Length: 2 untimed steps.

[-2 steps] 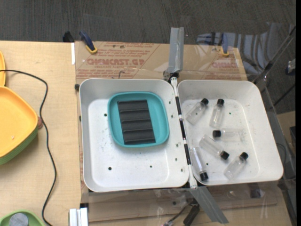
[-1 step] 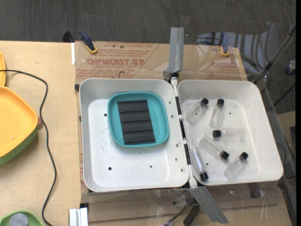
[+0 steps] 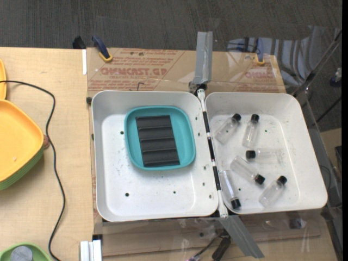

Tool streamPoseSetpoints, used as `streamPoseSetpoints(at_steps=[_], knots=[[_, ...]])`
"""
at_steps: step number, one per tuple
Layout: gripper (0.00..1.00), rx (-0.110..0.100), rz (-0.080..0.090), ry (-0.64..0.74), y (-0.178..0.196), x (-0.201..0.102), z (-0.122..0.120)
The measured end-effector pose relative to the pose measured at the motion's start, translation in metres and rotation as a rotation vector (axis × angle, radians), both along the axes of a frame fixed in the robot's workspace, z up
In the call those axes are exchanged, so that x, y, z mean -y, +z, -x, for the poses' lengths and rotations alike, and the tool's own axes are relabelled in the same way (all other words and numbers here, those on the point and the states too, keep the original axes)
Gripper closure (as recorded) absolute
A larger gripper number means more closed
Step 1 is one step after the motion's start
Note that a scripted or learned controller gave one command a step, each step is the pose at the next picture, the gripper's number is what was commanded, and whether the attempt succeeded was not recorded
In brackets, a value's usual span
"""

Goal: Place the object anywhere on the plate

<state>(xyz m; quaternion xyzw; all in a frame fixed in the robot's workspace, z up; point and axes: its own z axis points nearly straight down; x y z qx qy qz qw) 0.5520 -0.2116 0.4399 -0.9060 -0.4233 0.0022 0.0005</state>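
Teal plate (image 3: pixel 160 137), dark ridged centre; clear vials (image 3: pixel 249 170), black caps.

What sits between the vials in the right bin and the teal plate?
Only the two bins' adjoining rims, running between the clear vials in the right bin and the teal plate in the left bin. A dark ridged insert covers the plate's centre; its teal border is bare.

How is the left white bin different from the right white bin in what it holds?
The left shallow white bin holds one teal square plate with a dark ribbed insert; the right shallow white bin holds six small clear vials with black caps. The plate lies flat and centred, while the vials lie scattered on their sides at different angles. Both bins are white, shallow and alike in shape.
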Motion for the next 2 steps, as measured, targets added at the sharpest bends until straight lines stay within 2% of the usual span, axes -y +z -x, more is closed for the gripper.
streamPoseSetpoints(at_steps=[1, 2], knots=[[0.0, 0.002, 0.0, -0.115, 0.001, 0.003, 0.0], [0.0, 0.0, 0.001, -0.255, 0.0, 0.006, -0.021]])
